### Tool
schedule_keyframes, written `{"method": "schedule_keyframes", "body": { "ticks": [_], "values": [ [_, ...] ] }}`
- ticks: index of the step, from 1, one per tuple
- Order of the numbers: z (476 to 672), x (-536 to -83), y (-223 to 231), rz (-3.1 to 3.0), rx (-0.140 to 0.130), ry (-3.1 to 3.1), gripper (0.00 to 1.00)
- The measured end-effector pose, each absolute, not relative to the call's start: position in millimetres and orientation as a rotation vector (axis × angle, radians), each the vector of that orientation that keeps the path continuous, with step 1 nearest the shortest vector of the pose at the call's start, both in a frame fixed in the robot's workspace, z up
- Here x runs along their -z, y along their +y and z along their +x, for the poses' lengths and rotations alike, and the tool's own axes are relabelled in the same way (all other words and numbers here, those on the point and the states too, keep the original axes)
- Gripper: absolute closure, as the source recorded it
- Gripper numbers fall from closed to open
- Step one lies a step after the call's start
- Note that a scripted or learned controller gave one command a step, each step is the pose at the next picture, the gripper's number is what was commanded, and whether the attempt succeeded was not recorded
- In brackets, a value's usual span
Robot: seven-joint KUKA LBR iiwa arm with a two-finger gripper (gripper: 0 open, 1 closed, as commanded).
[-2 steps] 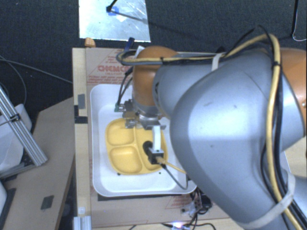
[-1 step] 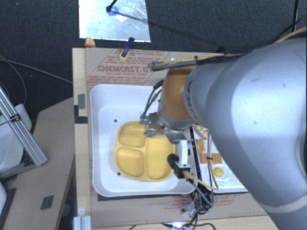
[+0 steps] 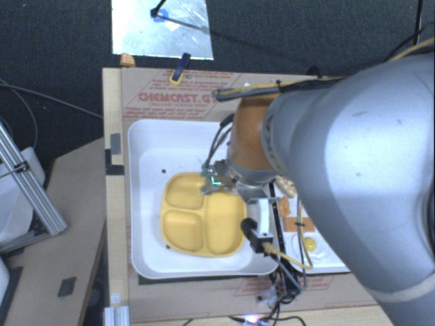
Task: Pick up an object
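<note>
A yellow divided plate (image 3: 201, 214) with three compartments lies in the left white bin (image 3: 153, 148), toward its front right. My gripper (image 3: 216, 180) reaches down over the plate's back edge, where a small green light glows. The grey arm with its orange band (image 3: 249, 136) hides most of the wrist. In the right bin (image 3: 319, 258) a few small orange and yellow items (image 3: 307, 242) show past the arm.
The big grey arm body (image 3: 360, 182) covers most of the right bin. Cables (image 3: 284, 277) hang at the front edge between the bins. A brown cardboard sheet (image 3: 170, 98) lies behind the bins, with a yellow and blue tool (image 3: 179, 69) on it.
</note>
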State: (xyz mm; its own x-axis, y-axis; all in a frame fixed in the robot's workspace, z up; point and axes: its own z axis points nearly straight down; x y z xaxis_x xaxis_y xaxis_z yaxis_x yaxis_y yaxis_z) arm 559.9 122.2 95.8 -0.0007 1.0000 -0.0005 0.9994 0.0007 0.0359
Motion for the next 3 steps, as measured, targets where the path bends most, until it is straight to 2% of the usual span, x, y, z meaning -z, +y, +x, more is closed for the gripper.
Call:
{"method": "schedule_keyframes", "body": {
  "ticks": [1, 2, 3],
  "values": [
    [608.8, -191.6, 63.5, 2.217, -0.014, 2.21, 0.0],
    [655.3, -228.4, 101.2, 2.209, -0.013, 2.225, 0.0],
    [570.3, -255.0, 111.3, 2.217, -0.001, 2.228, 0.0]
  ]
}}
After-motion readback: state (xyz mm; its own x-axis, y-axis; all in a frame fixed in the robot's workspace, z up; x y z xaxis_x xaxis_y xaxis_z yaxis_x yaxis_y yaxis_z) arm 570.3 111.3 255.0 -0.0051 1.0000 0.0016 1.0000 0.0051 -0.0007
